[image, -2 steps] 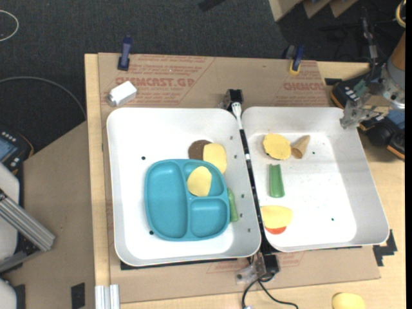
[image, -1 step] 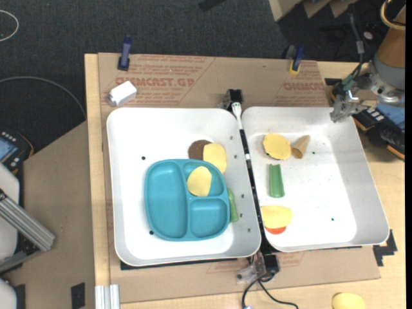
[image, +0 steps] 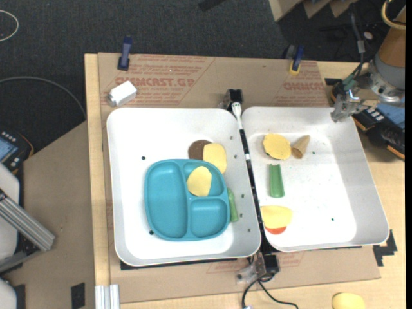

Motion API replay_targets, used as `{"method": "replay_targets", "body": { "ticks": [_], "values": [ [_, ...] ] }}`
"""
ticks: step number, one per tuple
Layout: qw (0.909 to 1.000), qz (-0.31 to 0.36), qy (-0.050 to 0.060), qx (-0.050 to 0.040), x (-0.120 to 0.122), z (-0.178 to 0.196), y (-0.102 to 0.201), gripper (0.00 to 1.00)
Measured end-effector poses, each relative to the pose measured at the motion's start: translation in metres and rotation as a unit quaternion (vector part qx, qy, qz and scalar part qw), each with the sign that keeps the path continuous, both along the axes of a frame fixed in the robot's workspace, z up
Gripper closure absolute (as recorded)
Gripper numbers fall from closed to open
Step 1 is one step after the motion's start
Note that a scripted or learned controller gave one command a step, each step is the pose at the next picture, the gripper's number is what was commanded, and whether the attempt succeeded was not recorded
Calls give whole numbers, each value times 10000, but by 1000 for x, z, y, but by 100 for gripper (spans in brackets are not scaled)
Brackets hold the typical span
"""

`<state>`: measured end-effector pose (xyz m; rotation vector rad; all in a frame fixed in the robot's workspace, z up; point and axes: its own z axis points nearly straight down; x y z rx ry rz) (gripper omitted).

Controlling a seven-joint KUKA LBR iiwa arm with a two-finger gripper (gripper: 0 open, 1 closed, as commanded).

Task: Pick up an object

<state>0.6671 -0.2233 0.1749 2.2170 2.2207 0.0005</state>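
We log the end effector at the far right corner of the right bin, above its rim; whether it is open or closed we cannot tell. In that bin: yellow disc, tan cone, green stick, yellow-and-red piece. Left bin holds a teal divided tray with a yellow piece on it.

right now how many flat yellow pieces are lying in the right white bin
2: a round flat yellow piece near the far left of the right white bin, and a yellow piece with a red edge at its near left corner.
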Motion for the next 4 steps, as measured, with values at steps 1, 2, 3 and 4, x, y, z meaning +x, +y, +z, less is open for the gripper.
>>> {"method": "replay_targets", "body": {
  "ticks": [1,2,3,4],
  "values": [
    [10000,2,4,0,0,0,0,100],
    [10000,1,11,3,0,-2,0,100],
    [10000,2,10,3,0,-2,0,100],
    [10000,3,14,3,0,-3,0,100]
  ]
}}
